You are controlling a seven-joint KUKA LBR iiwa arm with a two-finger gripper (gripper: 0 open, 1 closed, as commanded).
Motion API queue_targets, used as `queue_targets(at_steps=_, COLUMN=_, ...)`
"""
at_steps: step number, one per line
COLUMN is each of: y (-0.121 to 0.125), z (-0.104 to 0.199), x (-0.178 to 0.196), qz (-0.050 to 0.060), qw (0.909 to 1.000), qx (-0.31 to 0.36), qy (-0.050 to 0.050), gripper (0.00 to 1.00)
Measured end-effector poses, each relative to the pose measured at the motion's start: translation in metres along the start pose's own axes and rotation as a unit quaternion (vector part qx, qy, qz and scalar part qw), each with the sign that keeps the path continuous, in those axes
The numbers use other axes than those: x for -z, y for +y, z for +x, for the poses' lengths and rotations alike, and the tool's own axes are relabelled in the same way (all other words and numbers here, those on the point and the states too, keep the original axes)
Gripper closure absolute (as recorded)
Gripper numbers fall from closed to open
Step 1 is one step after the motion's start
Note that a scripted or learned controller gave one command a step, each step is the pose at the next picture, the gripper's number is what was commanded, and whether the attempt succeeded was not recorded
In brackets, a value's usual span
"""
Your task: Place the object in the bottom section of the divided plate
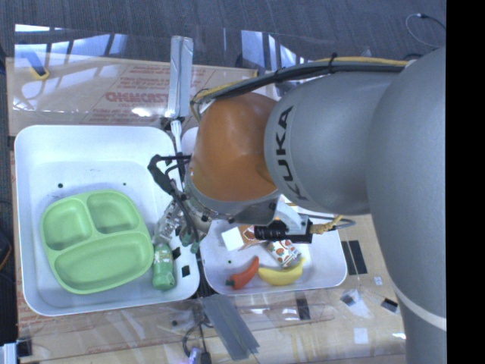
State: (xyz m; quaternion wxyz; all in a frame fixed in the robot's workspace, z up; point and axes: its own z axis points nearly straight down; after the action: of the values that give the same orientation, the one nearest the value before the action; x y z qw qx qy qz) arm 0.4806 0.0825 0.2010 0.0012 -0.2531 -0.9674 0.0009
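**Hovering over the gap between the bins, green thing sitting next to the plate**

So here's where I'm at. My arm (333,142) comes in from the right and its big grey body with the orange band (227,150) covers most of the right bin (333,268). My gripper (179,230) is down low at the seam between the two bins, right over the left bin's right wall. It's a tangle of metal and black cabling from this angle, so honestly I cannot tell how far apart my fingers are or whether there's anything between them.

The green object (163,268) is in the left bin (30,203), just below my gripper, standing beside the lower right edge of the green divided plate (97,240), touching it or very nearly. It is not inside any section. The plate has two small compartments up top and one wide one at the bottom, and it sits in the lower half of the left bin.

In the right bin, near the front wall, I can see a banana (282,274), a red-orange pepper-looking thing (244,274), a white block (232,239) and a small printed packet (284,252).
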Motion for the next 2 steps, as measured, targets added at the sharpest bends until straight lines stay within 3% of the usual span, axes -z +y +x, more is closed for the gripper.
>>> queue_targets(at_steps=1, y=0.0000, z=0.0000, x=0.0000, qz=0.000, qw=1.0000, qx=0.000, qy=0.000, gripper=0.00)
queue_targets(at_steps=2, y=0.0090, z=0.0098, x=-0.0094, qz=0.000, qw=0.9989, qx=-0.047, qy=0.001, gripper=0.00)
